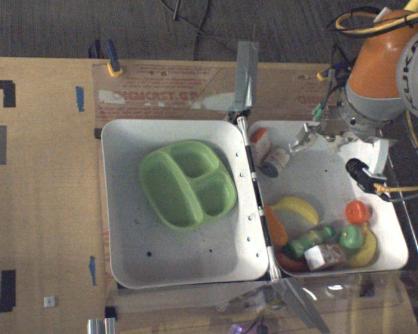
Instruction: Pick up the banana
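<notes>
The pincer (319, 132) hangs over the back of the right bin (397, 252), under the arm's orange band (380, 58); whether it is released or clenched cannot be told from this slanted look, and nothing shows between its tips. Just to its left lies a small bottle (263, 145) with a jar (275, 161) touching it. The banana (297, 208) lies well below the pincer, on the bin floor, apart from it. Further below sit a carrot (276, 229), a green bottle (308, 241), a red tomato (357, 211), a green apple (350, 237) and a second yellow fruit (366, 250), crowded together. Far to the pincer's left, the left bin (125, 256) holds a green divided plate (187, 183).
</notes>
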Robot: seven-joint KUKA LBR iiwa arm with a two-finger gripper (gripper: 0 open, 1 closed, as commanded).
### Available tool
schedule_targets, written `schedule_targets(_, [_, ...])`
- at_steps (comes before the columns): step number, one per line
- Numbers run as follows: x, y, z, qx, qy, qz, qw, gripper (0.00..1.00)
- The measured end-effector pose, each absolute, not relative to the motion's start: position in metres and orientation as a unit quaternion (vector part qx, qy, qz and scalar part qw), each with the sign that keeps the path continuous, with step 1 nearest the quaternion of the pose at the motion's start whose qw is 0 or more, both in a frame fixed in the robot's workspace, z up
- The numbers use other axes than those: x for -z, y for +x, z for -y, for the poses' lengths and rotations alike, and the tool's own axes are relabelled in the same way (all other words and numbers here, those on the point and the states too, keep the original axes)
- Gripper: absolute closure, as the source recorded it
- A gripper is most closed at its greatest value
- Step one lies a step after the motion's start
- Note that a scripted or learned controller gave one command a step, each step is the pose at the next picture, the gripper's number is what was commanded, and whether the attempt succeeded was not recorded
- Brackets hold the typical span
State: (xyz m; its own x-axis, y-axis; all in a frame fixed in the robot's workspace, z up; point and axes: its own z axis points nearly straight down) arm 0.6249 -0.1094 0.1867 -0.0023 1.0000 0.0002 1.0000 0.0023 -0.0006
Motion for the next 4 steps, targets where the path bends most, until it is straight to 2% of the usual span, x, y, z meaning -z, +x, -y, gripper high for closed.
schedule_targets(1, [-0.091,0.566,0.114,0.0006,-0.674,0.739,-0.001,0.0])
schedule_targets(2, [-0.112,0.56,0.122,0.001,-0.616,0.788,-0.002,0.0])
schedule_targets(3, [-0.091,0.513,0.108,0.0,-0.724,0.69,0.001,0.0])
schedule_targets(4, [-0.102,0.514,0.109,0.001,-0.725,0.689,-0.003,1.0])
